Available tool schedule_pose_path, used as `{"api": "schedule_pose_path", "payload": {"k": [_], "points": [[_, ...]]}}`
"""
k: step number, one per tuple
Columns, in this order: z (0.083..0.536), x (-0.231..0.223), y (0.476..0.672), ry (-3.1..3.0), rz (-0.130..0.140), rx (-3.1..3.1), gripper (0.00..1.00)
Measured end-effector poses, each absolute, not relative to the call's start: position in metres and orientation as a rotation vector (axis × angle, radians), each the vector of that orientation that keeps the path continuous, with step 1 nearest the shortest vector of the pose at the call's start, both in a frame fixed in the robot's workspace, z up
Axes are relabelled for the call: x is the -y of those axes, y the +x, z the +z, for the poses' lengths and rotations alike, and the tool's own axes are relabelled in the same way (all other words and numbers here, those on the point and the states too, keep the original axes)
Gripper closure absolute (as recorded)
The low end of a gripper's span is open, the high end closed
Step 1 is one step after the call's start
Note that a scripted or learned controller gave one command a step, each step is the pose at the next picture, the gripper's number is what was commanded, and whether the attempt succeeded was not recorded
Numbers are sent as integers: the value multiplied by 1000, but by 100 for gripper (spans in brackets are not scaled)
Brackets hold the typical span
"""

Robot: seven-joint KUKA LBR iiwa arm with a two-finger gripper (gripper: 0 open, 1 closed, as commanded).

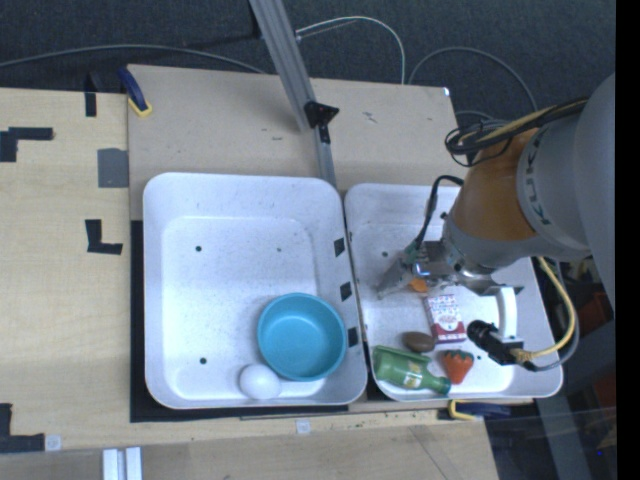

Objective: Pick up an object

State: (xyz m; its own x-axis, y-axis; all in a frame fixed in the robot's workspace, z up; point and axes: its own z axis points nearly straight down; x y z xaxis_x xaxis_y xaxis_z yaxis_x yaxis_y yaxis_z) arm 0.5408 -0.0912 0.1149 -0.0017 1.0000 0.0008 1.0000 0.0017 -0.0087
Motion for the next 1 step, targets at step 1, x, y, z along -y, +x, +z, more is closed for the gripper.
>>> {"api": "schedule_pose_path", "payload": {"k": [1], "points": [[89, 90, 542, -2219, -1, 2226, 0]]}}
